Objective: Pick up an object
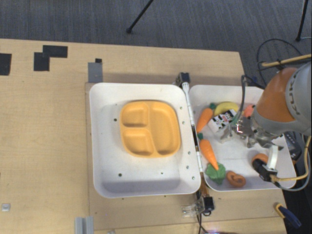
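I am hovering the grey two-finger gripper (pixel 233 129) over the small white printed box (pixel 220 122) in the right-hand shallow white bin (pixel 243 183), lining up a grasp; I cannot tell its state.

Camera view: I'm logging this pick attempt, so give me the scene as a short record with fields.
left bin: holds a yellow divided plate
right bin: two carrots, banana, broccoli, brown ring-shaped item
arm: over the right bin
gripper: low, beside a black-and-white item
held object: none visible
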Tool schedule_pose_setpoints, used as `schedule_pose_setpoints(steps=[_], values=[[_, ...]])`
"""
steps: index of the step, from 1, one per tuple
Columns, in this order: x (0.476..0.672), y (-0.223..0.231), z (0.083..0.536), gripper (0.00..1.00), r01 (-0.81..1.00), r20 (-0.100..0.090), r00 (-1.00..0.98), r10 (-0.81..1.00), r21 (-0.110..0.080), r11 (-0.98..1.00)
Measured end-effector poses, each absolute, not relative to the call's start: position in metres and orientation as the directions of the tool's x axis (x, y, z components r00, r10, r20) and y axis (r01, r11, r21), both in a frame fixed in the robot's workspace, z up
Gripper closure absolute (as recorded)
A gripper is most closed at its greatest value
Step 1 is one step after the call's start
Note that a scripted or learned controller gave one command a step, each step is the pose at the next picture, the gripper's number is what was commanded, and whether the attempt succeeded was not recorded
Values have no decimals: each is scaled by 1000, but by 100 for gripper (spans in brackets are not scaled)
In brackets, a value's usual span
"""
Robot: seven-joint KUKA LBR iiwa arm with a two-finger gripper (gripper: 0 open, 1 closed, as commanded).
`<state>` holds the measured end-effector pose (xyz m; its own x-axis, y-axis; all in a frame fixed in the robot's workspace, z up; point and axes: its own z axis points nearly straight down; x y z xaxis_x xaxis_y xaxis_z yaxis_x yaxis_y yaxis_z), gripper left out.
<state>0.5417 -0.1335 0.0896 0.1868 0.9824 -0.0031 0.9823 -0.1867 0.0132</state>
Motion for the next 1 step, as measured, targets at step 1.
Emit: schedule_pose_setpoints(steps=[1], values=[[616,-101,100,0,959,0,282,959,-2,-282]])
